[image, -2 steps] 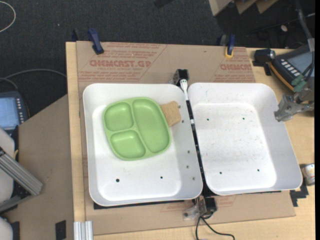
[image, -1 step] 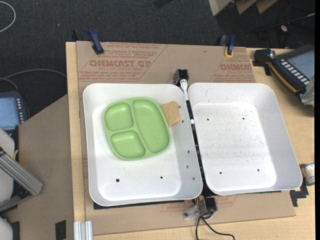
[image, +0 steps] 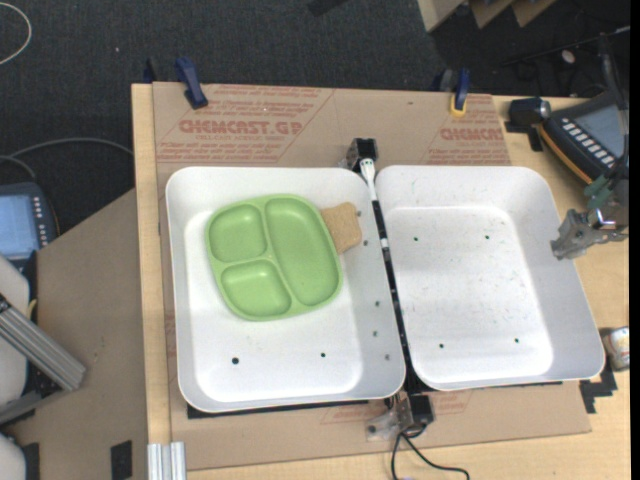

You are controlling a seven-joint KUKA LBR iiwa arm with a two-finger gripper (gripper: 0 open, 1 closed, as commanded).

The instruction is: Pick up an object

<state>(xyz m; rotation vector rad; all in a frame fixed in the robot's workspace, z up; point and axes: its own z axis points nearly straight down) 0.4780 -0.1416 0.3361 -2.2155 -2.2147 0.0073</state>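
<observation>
Nothing lifted yet from what I see: green divided plate (image: pixel 274 257) and a tan pad (image: pixel 344 226) tucked at its right lie in the left bin (image: pixel 190 298), pincer (image: pixel 578 234) off the right bin's (image: pixel 470 268) far edge, grip state undeterminable.

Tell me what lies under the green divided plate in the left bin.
A tan, flat piece pokes out from beneath the green divided plate's right edge, on the floor of the left bin. How far it extends under the plate is covered.
</observation>
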